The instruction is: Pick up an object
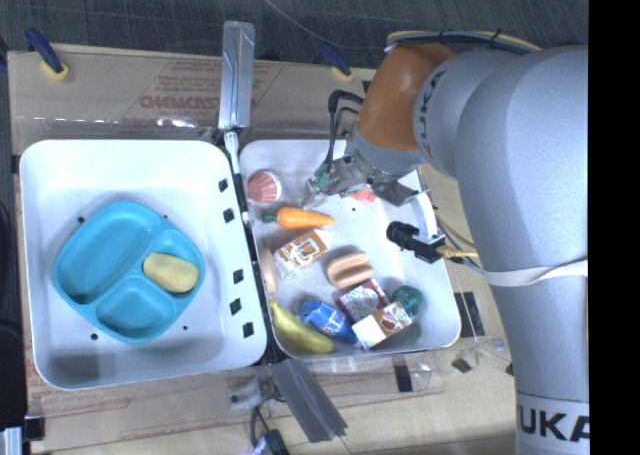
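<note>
In the right bin (430, 243), near its far edge, you have the pincer (335, 175) hanging low over the white floor, just right of a small round pink-and-white piece (264, 185) in the far left corner. You cannot tell whether the pincer is wide or narrow, because the orange band (400, 93) and the grey wrist cover most of it from above; nothing is seen gripped in it.

The relation that matters for you: the carrot (303, 218) is the nearest candidate. It lies just toward the near side of the pincer and a little left, with its long axis running left to right across the bin, green end to the left. A short drop toward the near edge would put the pincer over it, in my judgement.

Further toward the near edge sit a striped box (301, 250), a hot dog bun (349, 267), a banana (300, 331) and a cluster of small packets (372, 315).

The arm (520, 193) comes in from the right side of the desk (300, 83), bent down steeply into the bin.

In the left bin (40, 343), a blue divided plate (100, 273) carries a yellow potato-like piece (171, 272).
</note>
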